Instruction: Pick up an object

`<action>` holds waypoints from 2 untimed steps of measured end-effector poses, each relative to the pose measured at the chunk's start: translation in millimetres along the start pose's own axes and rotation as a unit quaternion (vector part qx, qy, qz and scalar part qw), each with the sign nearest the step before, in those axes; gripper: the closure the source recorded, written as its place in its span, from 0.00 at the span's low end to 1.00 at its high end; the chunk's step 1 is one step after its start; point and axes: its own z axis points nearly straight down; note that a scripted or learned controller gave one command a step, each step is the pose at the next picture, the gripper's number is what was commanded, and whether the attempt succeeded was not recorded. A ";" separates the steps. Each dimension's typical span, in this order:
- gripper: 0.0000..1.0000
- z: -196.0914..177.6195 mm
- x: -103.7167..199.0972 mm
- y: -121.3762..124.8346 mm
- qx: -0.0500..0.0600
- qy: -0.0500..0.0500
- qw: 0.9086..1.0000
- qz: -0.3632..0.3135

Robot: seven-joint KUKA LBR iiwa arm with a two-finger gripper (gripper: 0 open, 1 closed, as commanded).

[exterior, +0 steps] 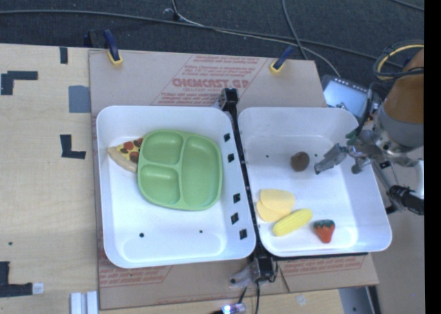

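Strawberry (324, 230), red with a green cap, is lying nearest me in the right bin (275, 123), by its front wall; I am taking the small brown ball (300, 161) as my landmark, and the strawberry sits nearer the camera than the ball and a little to its right. Just left of the strawberry, the yellow banana (291, 222) is lying tilted, touching the pale yellow slice (275, 202) behind it, both in front of the ball. My pincer (329, 160) is hovering just right of the ball at about its level, nothing between its fingers; whether they are spread wide or narrow I cannot tell. I am judging the ball the likeliest pick: it stands alone, so I should be centring over it and descending straight, since a round thing rolls off a glancing finger. Well to the ball's left, in the left bin (114, 237), a green divided plate (180, 169) is overlapping a pizza slice (125, 153).
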 end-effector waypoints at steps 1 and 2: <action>0.00 -6.7 0.1 3.2 -0.006 -0.002 1.000 -0.002; 0.00 56.3 -4.7 1.6 -0.004 -0.001 1.000 -0.002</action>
